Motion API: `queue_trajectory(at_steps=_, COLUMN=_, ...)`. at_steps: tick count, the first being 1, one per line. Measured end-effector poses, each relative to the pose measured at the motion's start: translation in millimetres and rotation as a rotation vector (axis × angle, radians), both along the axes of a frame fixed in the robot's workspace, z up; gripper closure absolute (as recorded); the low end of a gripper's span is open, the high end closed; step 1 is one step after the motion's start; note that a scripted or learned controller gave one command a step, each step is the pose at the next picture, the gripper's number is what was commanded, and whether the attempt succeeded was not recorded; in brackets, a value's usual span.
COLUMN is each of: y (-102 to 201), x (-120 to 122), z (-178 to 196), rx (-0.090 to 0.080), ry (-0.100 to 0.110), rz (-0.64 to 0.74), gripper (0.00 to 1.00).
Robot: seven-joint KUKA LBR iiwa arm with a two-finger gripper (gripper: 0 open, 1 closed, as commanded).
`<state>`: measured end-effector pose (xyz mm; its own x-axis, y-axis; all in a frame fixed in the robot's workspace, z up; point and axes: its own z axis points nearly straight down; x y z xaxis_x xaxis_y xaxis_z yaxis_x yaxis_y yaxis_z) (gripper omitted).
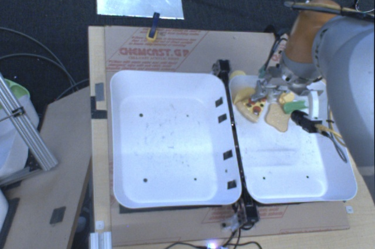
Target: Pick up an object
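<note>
Left bin (pixel 170 142) sits beside the right bin (pixel 293 177), whose near part is bare white. At the right bin's far end a toy pizza slice (pixel 253 106), a tan bread-like piece (pixel 276 116) and a green piece (pixel 291 105) lie clustered. Gripper (pixel 262 88) hangs over the pizza slice, touching or just above; finger state cannot be told.
</note>
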<state>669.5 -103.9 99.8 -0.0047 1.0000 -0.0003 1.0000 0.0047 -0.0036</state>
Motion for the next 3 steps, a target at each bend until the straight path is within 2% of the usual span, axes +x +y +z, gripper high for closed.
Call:
queue_trajectory(at_steps=1, y=-34.7, x=-53.2, z=-9.0, rx=0.0, ry=-0.003, rz=-0.007, gripper=1.0)
queue_trajectory(at_steps=2, y=55.1, x=-68.1, z=91.3, rx=0.004, ry=-0.014, rz=0.008, gripper=1.0)
queue_trajectory(at_steps=3, y=48.9, x=-69.6, z=85.1, rx=0.001, ry=-0.006, rz=-0.002, gripper=0.0)
